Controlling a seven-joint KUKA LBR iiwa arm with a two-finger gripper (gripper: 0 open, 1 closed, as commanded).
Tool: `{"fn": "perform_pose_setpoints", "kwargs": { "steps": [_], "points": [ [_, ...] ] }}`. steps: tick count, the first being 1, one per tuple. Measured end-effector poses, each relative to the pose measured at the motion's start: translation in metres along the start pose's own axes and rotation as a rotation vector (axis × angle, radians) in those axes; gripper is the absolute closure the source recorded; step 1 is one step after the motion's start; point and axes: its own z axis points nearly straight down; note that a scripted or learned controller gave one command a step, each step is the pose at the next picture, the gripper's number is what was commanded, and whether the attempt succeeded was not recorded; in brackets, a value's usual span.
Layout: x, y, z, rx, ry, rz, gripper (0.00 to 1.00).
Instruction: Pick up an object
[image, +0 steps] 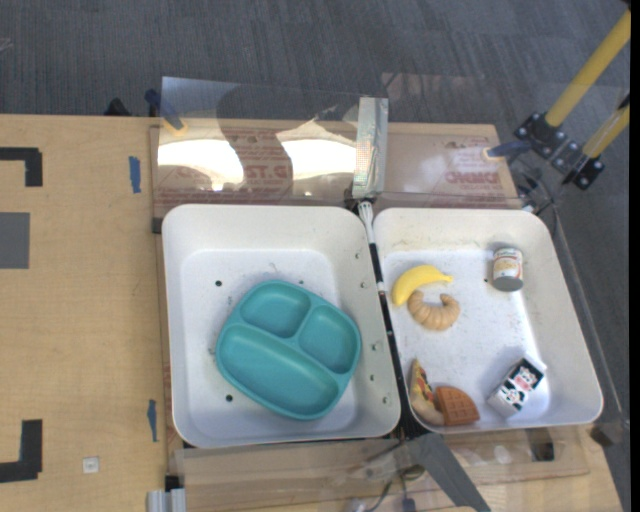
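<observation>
We list five loose items, all in the right bin (570, 330). A yellow banana (418, 281) lies near the bin's left wall, its curve arching over a tan croissant (436, 311) that sits just below it and touches it. A small jar (507, 268) with a silver lid and a printed label lies on its side toward the upper right, well apart from the pastry. A black-and-white carton (518, 386) lies tilted near the lower right corner. At the lower left corner we record a brown waffle (456, 405) touching a multicoloured food item (420, 385) pressed against the wall; we cannot tell what that item is. The left bin (190, 300) holds one teal divided plate (288, 346) with three compartments, set at a slant near the bin's middle. Both bins rest side by side on a tan counter (70, 330), with clear plastic sheeting (260, 140) standing behind them. We cannot tell the state of the hand.
</observation>
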Motion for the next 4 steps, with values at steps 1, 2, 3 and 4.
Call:
{"fn": "perform_pose_setpoints", "kwargs": {
  "steps": [1, 2, 3, 4],
  "points": [
    [-0.032, 0.042, 0.03, 0.002, -0.002, 0.237, 1.0],
    [-0.031, 0.043, 0.016, -0.004, 0.002, 0.442, 1.0],
    [-0.032, 0.043, 0.007, -0.005, 0.001, -0.048, 1.0],
    [-0.029, 0.039, 0.0, -0.004, 0.002, 0.442, 1.0]
  ]
}}
